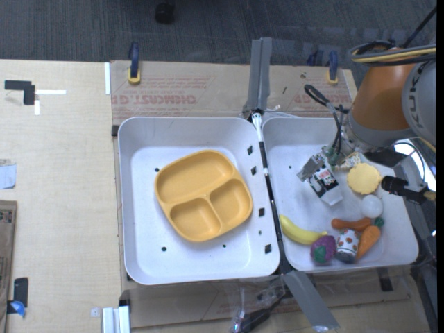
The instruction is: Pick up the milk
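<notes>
Presently: gripper (318, 171) low in right bin (291, 207), over milk (325, 181); finger state indeterminable; banana (300, 231) nearby.

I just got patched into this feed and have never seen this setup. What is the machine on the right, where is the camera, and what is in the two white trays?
You are looking down at a slant from one fixed camera above a bench. The grey and orange machine on the right is a robot arm; its gripper reaches into the right bin, close to a small milk carton. I cannot tell whether it holds anything. That bin also has a banana, two carrots, a white egg, a pale yellow round piece and a purple item. The left bin holds a yellow divided plate.
</notes>
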You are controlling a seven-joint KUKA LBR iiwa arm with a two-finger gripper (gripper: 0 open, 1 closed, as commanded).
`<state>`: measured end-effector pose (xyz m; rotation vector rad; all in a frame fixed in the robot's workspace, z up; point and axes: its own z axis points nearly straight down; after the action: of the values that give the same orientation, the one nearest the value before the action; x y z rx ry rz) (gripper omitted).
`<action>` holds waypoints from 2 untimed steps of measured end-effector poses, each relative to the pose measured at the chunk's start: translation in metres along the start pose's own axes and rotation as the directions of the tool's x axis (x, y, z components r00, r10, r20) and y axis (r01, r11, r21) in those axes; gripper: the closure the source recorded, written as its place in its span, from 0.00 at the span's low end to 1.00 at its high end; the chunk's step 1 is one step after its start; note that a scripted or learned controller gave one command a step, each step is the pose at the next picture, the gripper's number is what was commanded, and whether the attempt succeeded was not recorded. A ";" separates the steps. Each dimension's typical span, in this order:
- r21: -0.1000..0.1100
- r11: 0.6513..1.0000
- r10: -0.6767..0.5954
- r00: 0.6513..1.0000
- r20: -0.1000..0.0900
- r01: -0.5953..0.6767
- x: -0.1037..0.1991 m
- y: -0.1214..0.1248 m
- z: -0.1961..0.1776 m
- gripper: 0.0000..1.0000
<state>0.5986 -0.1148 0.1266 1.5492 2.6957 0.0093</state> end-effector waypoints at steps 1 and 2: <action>0.000 1.000 0.000 1.000 0.000 0.000 0.000 0.000 0.000 0.00; 0.020 0.999 0.051 0.998 -0.021 -0.050 0.005 -0.030 0.033 0.00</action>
<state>0.5709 -0.1260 0.0930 1.6317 2.6800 0.0010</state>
